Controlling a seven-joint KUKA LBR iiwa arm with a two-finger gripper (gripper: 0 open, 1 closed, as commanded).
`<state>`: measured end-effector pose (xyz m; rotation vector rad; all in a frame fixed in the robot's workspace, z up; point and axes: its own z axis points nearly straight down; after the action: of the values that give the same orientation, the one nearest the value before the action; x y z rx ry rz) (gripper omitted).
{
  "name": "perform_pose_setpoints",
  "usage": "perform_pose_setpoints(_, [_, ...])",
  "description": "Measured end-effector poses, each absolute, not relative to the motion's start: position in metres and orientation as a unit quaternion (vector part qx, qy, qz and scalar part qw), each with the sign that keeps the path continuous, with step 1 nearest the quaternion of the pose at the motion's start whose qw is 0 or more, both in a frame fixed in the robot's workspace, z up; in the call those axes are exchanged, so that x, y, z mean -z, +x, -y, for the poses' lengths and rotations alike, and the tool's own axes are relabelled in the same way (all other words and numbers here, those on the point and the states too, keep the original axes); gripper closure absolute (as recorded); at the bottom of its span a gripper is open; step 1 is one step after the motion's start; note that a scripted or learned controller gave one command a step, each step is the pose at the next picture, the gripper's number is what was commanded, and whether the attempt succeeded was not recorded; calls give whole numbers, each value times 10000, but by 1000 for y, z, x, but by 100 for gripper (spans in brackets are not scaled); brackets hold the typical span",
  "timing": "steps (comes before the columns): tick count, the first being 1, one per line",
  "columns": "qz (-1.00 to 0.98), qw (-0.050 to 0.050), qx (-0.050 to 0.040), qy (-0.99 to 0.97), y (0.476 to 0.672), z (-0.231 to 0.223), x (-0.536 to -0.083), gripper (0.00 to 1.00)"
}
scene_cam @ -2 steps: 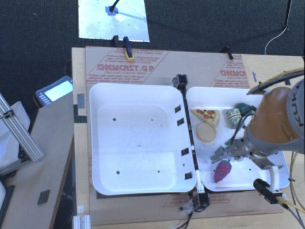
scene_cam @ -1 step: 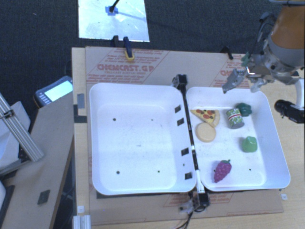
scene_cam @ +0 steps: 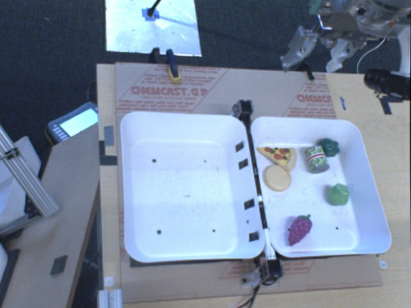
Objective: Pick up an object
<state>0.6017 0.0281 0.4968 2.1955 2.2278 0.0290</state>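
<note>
Five toys lie in the right bin (scene_cam: 369, 172): a pizza slice (scene_cam: 277, 153) touching a tan disc (scene_cam: 278, 178), a can (scene_cam: 316, 159) against a dark green piece (scene_cam: 329, 147), a green pepper (scene_cam: 338, 194) and purple grapes (scene_cam: 299, 230). The gripper (scene_cam: 319, 51) hangs beyond the bin's far rim, fingers spread and holding nothing. The arm above it is cut off by the frame.

Robotics lab, bench (scene_cam: 212, 85) with two white bins (scene_cam: 186, 124), toy food (scene_cam: 299, 229)

Jaws (scene_cam: 316, 51) open above bench, pizza slice (scene_cam: 277, 153), grapes (scene_cam: 299, 229) in right bin (scene_cam: 367, 172)
</note>
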Motion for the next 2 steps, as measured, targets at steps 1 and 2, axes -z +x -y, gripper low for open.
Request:
perform_pose_setpoints(1, [-7101, 28, -26, 7040, 601, -22, -498, 100])
perform_pose_setpoints(2, [-7107, 19, -36, 7035, 622, -89, -538, 100])
